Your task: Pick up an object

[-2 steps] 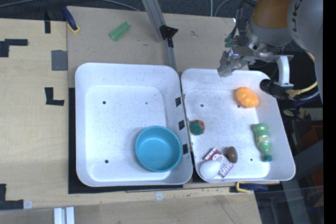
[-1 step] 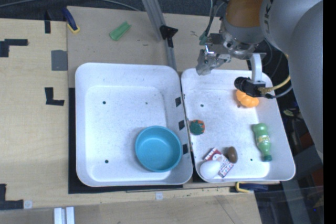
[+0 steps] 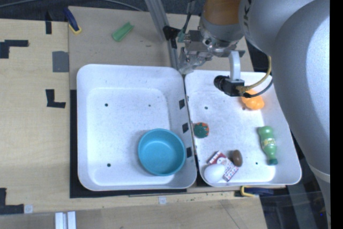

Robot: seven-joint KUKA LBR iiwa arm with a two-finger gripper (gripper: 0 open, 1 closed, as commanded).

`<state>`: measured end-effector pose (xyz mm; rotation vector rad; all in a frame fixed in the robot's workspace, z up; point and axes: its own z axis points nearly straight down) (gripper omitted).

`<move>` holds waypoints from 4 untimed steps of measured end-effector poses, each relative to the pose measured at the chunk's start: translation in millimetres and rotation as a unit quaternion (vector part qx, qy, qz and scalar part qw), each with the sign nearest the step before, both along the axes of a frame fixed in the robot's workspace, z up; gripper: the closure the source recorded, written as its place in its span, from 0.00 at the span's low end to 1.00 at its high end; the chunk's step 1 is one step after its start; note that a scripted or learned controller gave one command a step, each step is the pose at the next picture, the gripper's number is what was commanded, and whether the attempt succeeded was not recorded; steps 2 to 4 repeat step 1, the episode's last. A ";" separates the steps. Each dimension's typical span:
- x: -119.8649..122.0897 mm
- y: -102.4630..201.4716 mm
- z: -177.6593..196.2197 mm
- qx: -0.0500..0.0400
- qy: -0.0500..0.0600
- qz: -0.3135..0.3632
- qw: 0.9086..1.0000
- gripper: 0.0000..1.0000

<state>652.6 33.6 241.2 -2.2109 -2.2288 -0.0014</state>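
Overhead, you see the grey arm with its orange band reaching in from the right and bending down over the far edge of the right white bin (image 3: 284, 131). Its gripper (image 3: 188, 64) hangs at the far left corner of that bin, right by the rim shared with the left white bin (image 3: 86, 115); you cannot tell how it is set or whether it has anything.

Your candidate objects lie in the right bin: a small orange rounded piece (image 3: 253, 103) near the far right, a green plastic bottle (image 3: 267, 142) along the right edge, a small teal ball (image 3: 201, 130) near the left edge, and a brown oval piece (image 3: 236, 157), a white egg-shaped piece (image 3: 214, 172) and a red-and-white packet (image 3: 224, 165) at the near edge. The packet's print is too small to read.

A round blue bowl (image 3: 161, 152) sits in the left bin's near right corner. A green block (image 3: 122, 31) lies on the wooden surface (image 3: 32, 115) beyond.
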 end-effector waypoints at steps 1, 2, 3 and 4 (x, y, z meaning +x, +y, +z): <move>-4.5 49.2 -13.0 -0.001 0.001 -0.001 1.000 1.00; -4.5 49.2 -13.0 -0.001 0.001 -0.001 1.000 1.00; -4.5 49.2 -13.0 -0.001 0.001 -0.001 1.000 1.00; -4.5 49.2 -13.0 -0.001 0.001 -0.001 1.000 1.00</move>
